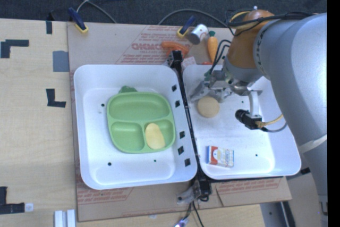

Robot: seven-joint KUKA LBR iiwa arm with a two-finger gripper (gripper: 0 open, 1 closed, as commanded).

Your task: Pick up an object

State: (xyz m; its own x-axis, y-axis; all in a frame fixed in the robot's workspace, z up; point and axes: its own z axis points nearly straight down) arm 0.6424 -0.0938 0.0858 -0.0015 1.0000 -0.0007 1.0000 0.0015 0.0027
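- The claw [209,91] sits low in the right bin [276,159], close to the divider wall; its opening cannot be told.
- A tan round ball [208,108] lies just below the claw, no long axis.
- Open floor lies beyond it toward a small carton [220,156], long side along the near rim.
- Left of the claw, a green tray [139,109] holds a yellow piece [154,136].

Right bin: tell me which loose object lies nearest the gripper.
The round tan ball, directly below the gripper. The small red, white and blue box lies farther off, near the right bin's front edge.

Round tan ball [208,108] lies in right bin [276,159].
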